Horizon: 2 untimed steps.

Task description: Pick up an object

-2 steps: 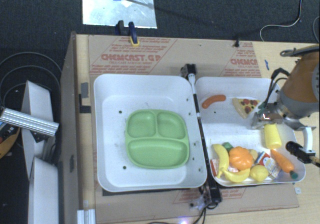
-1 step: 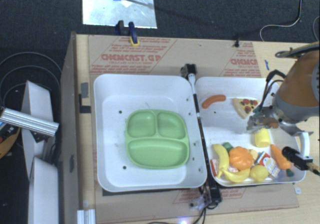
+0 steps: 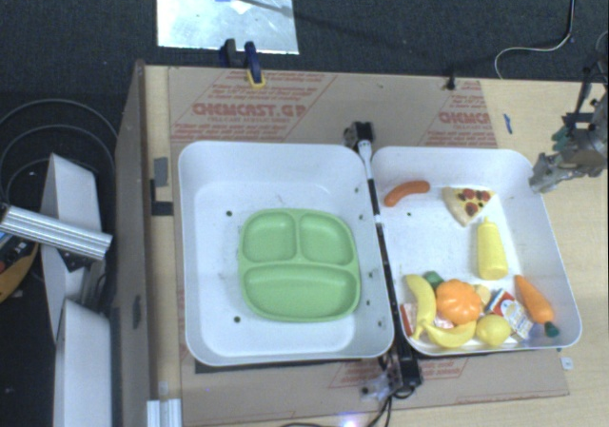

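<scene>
The gripper [image 3: 563,164] is at the right edge of the frame, just past the upper right corner of the right bin [image 3: 521,171]. I cannot tell how it is set. It holds nothing. In that bin lie a sausage [image 3: 407,192], a pizza slice [image 3: 468,203], a yellow bottle [image 3: 491,250], a carrot [image 3: 534,299], bananas [image 3: 424,305] and an orange pepper [image 3: 458,300]. A green plate [image 3: 300,264] sits in the left bin [image 3: 205,225].

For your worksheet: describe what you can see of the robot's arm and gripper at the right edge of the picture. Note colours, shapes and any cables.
A small part of the gripper shows at the right edge of the bench: a pale grey, blocky metal piece with angular edges. Above it sits darker hardware with a hint of teal-green. A thin dark cable loops down across the carpet nearby. No markings are legible at this size.
</scene>
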{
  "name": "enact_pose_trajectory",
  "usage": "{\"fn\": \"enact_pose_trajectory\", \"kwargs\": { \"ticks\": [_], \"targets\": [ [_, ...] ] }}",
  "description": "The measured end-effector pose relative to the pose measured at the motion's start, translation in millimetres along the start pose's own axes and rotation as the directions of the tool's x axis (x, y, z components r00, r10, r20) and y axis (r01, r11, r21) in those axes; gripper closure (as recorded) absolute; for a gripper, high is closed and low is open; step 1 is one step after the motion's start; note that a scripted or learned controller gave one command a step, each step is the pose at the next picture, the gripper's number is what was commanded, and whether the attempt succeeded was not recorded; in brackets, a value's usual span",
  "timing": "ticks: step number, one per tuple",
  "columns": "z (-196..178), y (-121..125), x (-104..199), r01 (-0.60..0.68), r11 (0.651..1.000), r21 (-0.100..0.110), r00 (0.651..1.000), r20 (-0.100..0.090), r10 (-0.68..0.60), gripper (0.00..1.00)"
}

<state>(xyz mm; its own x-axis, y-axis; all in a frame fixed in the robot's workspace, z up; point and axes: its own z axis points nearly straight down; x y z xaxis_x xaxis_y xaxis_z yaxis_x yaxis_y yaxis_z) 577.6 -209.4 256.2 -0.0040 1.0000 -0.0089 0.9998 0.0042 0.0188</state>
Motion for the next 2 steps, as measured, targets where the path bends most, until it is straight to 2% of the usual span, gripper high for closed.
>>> {"fn": "enact_pose_trajectory", "kwargs": {
  "ticks": [1, 2],
  "targets": [
    [77, 4, 44, 0.003, 1.000, 0.022, 1.000, -0.011, -0.003, 1.00],
    [115, 13, 3, -0.005, 1.000, 0.019, 1.000, -0.007, 0.005, 1.00]
  ]
}}
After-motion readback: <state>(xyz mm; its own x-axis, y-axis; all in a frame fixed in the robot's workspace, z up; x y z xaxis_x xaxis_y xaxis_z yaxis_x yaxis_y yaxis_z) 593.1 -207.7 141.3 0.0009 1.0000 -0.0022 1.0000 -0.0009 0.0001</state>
